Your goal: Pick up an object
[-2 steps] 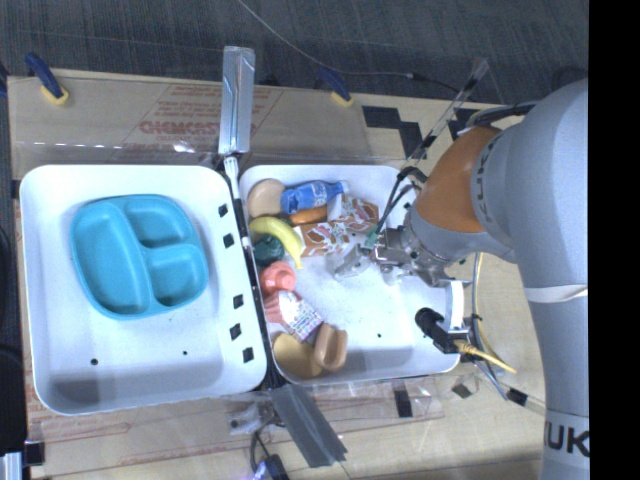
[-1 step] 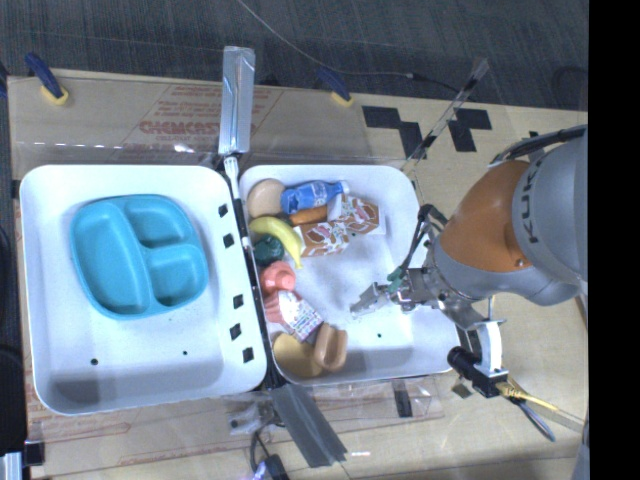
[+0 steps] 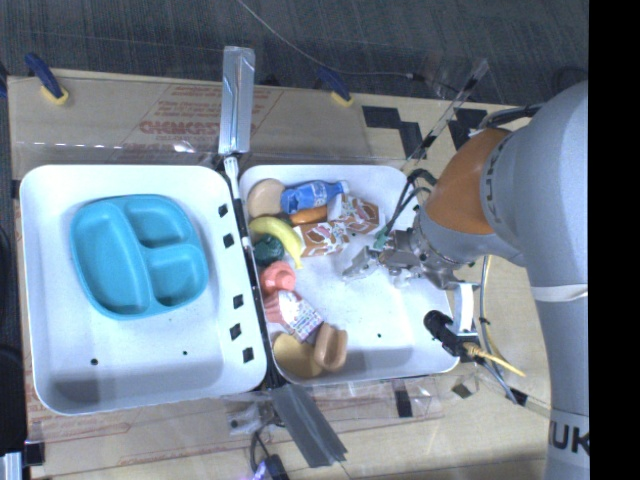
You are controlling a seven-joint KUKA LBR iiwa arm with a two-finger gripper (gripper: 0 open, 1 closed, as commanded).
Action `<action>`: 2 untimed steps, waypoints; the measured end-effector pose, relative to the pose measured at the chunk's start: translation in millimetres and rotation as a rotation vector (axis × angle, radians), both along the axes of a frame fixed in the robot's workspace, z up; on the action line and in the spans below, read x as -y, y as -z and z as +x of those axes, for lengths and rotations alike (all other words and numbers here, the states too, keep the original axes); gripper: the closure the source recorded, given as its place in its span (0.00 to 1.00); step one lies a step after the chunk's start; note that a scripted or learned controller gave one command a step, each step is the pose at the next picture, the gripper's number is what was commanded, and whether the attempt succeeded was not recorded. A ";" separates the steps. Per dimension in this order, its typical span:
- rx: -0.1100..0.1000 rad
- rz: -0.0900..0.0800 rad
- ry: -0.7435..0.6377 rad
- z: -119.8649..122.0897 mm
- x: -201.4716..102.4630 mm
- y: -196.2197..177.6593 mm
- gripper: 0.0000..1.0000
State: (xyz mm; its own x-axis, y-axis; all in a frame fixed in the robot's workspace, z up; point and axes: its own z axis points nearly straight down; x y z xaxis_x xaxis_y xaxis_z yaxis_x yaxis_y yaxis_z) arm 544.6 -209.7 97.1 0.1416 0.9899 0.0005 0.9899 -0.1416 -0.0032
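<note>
My gripper [image 3: 358,264] reaches in from the right and hovers low over the middle of the right bin [image 3: 400,343]. Its metal fingers point left toward a brown-and-white snack packet [image 3: 340,230]. Nothing shows between the fingers. Along the bin's left side lie a yellow banana [image 3: 279,233], a blue packet [image 3: 312,195], a tan round item [image 3: 264,197], a green item [image 3: 266,251], a pink toy [image 3: 279,279], a patterned wrapper [image 3: 300,317] and a hot-dog bun [image 3: 330,347].
The left bin [image 3: 60,368] holds a blue divided plate [image 3: 140,253]. A metal divider post [image 3: 236,98] stands between the bins at the back. Cables hang by the arm's wrist at the right bin's right rim.
</note>
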 end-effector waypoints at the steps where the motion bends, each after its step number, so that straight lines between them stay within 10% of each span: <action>1: 0.004 -0.001 0.044 82.7 -4.0 -21.1 0.00; 2: 0.018 -0.007 -0.116 81.8 -2.4 -7.5 0.00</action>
